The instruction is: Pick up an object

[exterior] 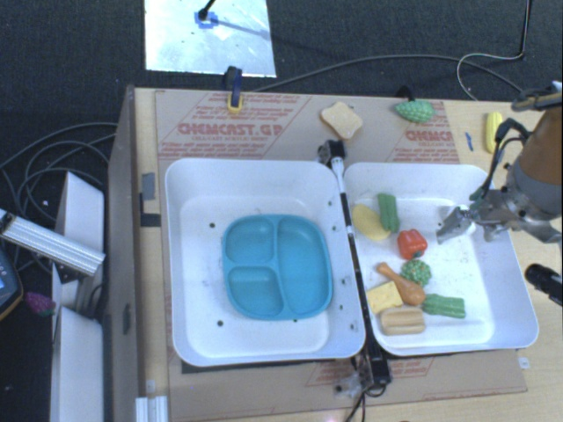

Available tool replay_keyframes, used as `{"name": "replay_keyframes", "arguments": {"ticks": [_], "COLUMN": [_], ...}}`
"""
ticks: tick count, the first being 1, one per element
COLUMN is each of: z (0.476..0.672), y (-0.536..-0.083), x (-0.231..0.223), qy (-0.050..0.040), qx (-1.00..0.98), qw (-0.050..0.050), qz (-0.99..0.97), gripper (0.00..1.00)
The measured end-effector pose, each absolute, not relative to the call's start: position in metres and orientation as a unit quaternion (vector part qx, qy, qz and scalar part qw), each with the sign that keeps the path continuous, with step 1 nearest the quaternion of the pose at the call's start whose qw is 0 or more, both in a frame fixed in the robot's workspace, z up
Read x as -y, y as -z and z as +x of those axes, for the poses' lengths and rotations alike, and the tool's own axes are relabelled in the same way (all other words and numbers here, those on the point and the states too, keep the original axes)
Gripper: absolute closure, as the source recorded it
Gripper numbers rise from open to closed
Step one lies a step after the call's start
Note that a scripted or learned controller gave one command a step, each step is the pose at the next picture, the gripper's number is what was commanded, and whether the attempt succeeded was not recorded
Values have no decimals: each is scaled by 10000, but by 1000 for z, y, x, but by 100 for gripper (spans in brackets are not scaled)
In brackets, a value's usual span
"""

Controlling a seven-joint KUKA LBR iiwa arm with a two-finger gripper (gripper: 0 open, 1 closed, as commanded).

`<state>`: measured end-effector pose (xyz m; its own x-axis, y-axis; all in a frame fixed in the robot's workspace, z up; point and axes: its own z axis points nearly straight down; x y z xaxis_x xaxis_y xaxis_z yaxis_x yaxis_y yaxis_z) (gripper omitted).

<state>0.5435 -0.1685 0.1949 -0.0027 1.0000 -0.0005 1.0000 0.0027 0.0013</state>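
Observation:
The right bin (510, 319) holds several toy foods: a yellow lemon-like piece (369, 222), a green pickle (388, 211), a red pepper (412, 243), a green broccoli (416, 272), an orange drumstick (401, 282), a yellow cheese block (383, 298), a hot dog bun (403, 321) and a green pod (443, 306). My gripper (454, 225) hangs over the right bin's middle, just right of the red pepper, and nothing shows between its fingers.
The left bin (189, 236) holds a blue divided plate (276, 266). On the cardboard behind the bins lie a bread slice (341, 120), a green toy (415, 110) and a yellow piece (493, 132). A divider runs between the bins.

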Motion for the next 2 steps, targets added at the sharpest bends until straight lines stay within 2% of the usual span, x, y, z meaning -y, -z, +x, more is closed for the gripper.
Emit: {"name": "replay_keyframes", "arguments": {"ticks": [1,2], "z": [552,534], "y": [-130,-87], "x": [116,98], "qy": [0,-22], "qx": [-7085,-7077], "qw": [-8,41], "qz": [7057,7065], "gripper": [0,0]}}
